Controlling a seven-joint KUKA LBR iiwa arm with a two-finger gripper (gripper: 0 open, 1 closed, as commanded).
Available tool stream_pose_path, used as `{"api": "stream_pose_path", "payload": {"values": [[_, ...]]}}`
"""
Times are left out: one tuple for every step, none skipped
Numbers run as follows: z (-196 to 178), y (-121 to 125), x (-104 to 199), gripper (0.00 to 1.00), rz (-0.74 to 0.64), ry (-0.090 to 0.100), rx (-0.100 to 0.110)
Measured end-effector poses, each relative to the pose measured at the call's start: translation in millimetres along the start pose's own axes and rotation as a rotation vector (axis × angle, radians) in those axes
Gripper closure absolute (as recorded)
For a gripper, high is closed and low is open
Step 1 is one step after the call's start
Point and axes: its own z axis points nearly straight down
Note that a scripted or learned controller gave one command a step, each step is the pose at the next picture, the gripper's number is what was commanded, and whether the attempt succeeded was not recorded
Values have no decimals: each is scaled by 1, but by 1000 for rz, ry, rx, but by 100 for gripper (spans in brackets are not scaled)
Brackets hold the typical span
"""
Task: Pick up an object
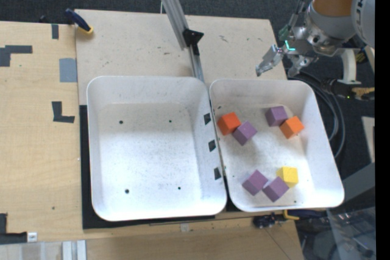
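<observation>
Two metal fingers of the grey gripper point(278, 63) are standing apart, clamping nothing, hovering above the right white bin's point(317, 106) upper rim. I'm judging the isolated small purple cube point(276, 115), lying upper right of that bin, easiest: I'm planning to centre overhead, then descend squarely.

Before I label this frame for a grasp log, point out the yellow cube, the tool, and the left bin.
yellow cube point(290, 175): camera view, its top face.
tool point(281, 65): camera view, between its fingertips.
left bin point(97, 149): camera view, its left wall.
</observation>
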Motion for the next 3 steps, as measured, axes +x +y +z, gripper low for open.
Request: {"api": "stream_pose_path", "payload": {"values": [[-3, 1, 0, 0, -1, -2, -4], [41, -1, -4, 0, 0, -2, 0], [86, -3, -1, 0, 0, -2, 0]]}}
